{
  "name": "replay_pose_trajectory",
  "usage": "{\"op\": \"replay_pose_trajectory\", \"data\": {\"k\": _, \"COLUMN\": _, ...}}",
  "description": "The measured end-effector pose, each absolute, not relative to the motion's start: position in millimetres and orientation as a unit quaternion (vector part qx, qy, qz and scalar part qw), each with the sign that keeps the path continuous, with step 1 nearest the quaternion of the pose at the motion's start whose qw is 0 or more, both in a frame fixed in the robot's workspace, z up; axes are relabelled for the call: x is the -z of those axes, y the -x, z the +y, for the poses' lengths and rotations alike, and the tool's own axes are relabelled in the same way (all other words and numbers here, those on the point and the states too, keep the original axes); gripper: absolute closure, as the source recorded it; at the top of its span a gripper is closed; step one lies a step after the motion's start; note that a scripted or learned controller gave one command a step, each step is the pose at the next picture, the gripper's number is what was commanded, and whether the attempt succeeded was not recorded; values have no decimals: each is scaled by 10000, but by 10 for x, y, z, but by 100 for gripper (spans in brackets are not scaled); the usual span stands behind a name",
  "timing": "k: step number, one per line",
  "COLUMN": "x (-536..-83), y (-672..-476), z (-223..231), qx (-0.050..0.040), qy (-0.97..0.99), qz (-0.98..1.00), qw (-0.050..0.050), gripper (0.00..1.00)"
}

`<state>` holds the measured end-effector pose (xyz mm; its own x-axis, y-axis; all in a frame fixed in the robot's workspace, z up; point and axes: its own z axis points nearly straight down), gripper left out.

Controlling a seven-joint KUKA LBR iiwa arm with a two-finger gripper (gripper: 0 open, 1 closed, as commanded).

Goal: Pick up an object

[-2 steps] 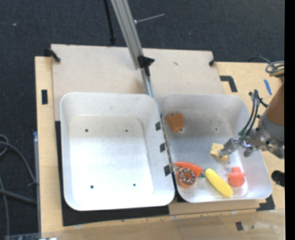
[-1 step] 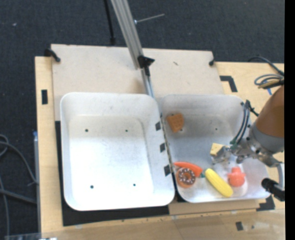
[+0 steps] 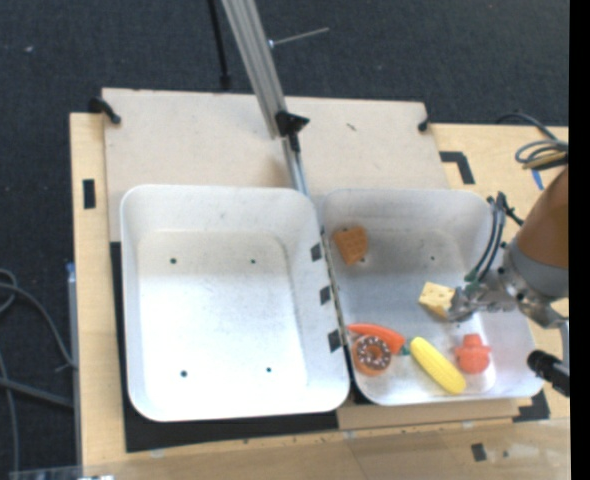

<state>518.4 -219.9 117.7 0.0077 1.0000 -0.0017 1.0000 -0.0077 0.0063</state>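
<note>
Nearest us, a banana (image 3: 438, 364) and a donut (image 3: 372, 352) lie below-left of the hand (image 3: 462, 305); a cheese wedge (image 3: 435, 299) sits just beside it. We judge the approach step underway. Finger spread: cannot tell. Next: descend squarely over the cheese.

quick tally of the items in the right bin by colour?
Brown: 1, the brown piece
Pale yellow: 1, the cheese wedge
Bright yellow: 1, the corn-like piece
Orange-red: 2, the orange piece and the red piece
Brown with pink icing: 1, the donut
Total: 6
</note>
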Motion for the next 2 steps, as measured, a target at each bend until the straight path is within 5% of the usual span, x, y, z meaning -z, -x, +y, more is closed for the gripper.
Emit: {"op": "replay_pose_trajectory", "data": {"k": 2, "x": -2309, "y": -5138, "z": -2266, "qx": -19, "qy": -7060, "qz": 7082, "qw": 50, "gripper": 100}}
